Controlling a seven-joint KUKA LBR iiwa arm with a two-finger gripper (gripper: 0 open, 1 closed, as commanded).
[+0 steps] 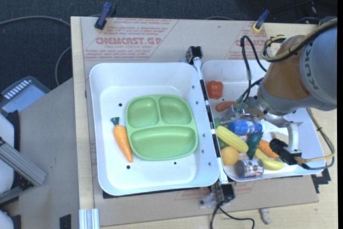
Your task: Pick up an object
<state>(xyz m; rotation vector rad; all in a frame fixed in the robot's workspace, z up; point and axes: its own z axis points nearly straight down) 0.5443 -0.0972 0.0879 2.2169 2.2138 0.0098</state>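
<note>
My gripper (240, 113) hangs low in the right bin (236, 68), under the grey arm and its orange band (284, 75). It sits right above a blue toy (244, 127) and beside a reddish sausage (225, 106). Around it lie a yellow corn cob (231, 138), an orange ball (229, 155), a small can (250, 168), a banana (272, 162) and an orange carrot with a green top (260, 143). A red toy (215, 89) rests farther back in the bin. The arm hides part of the bin's right side.
The left bin (107, 83) holds a green divided plate (161, 127) and an orange carrot (122, 140) to its left. A black divider rail (204, 99) runs between the bins. Cables (247, 56) trail from the arm over the right bin's back edge.
</note>
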